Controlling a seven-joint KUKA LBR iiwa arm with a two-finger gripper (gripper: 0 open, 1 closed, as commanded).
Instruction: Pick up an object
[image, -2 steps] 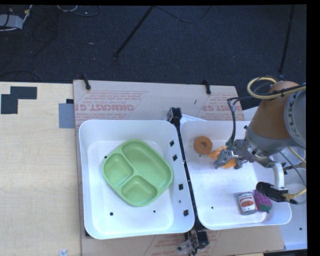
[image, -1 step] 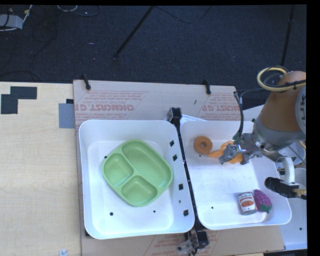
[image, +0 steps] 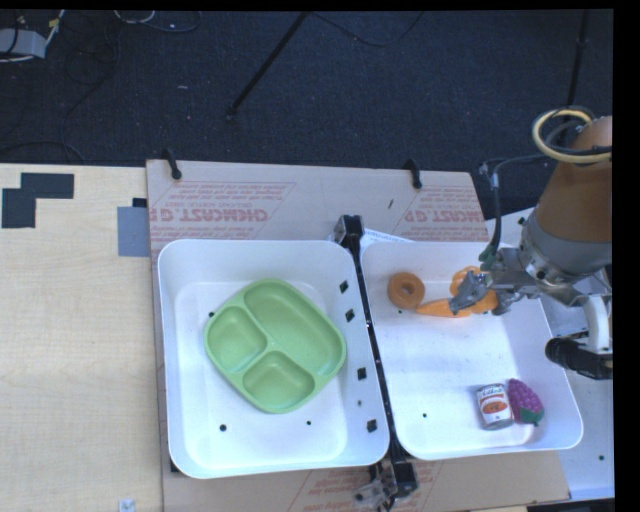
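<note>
Pincer (image: 472, 290) of the grey KUKA arm (image: 570, 215) hangs low over the right-hand shallow white plastic bin (image: 450, 420), its metal tip pressed down at the upper end of a long orange carrot-shaped plastic toy (image: 440, 309). Whether its two prongs stand apart or together, or are clamped on the toy, cannot be told from this slanted overhead view; the wrist and the orange body blur into each other there.

Just to the pincer's left, close beside the carrot's far end, lies a small brown ring-shaped toy doughnut (image: 406, 290). Well below the pincer, near the bin's lower corner, a small red-labelled toy tin can (image: 493, 406) sits touching a magenta berry-shaped toy (image: 526, 401). Far to the pincer's left, in the neighbouring white bin (image: 190, 420), rests a pale green three-compartment plastic plate (image: 275, 343).

A clean pick here likely calls for closing across the carrot's narrow width, not along it, then lifting straight up and slowly, so that the toy neither swivels out nor knocks the doughnut.
</note>
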